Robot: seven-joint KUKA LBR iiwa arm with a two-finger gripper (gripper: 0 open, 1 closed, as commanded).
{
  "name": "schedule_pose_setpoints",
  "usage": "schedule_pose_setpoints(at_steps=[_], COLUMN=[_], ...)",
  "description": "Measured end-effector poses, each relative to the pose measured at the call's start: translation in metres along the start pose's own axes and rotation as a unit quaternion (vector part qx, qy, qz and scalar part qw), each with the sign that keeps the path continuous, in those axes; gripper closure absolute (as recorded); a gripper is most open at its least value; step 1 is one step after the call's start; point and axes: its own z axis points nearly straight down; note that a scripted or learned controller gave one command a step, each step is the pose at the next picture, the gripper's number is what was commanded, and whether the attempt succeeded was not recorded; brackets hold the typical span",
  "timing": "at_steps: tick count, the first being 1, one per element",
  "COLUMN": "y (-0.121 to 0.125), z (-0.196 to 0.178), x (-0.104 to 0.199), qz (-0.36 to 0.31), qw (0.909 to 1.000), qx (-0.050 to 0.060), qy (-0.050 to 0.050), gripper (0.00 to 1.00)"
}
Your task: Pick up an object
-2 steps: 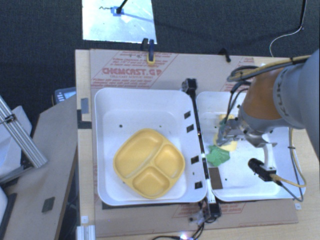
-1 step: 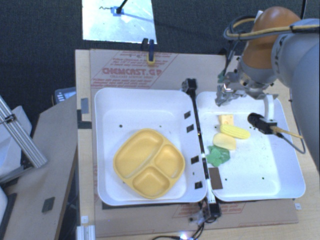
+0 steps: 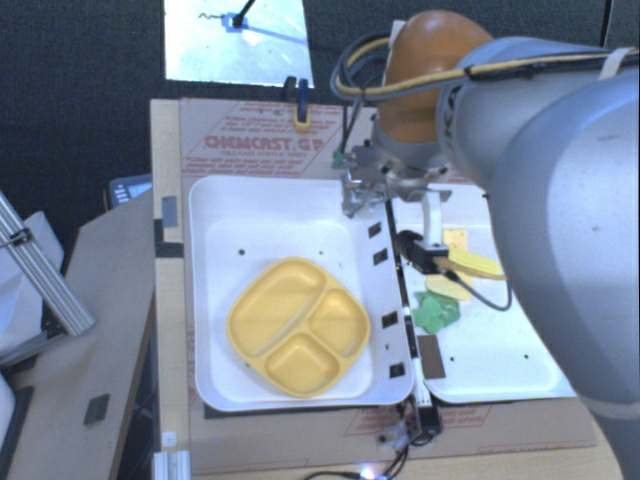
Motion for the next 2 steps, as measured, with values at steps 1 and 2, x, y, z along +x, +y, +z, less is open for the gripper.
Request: schedule_pose_setpoints(at_steps=[1, 2], y=[0.012, 0.032], z=[-0.114, -0.165], x=[0.095, 0.154], qz=[0.002, 0.004], qw=[1.0, 1.0], qx=[-0.006, -0.003], qy=[0.0, -0.001], gripper=[1.0, 1.0])
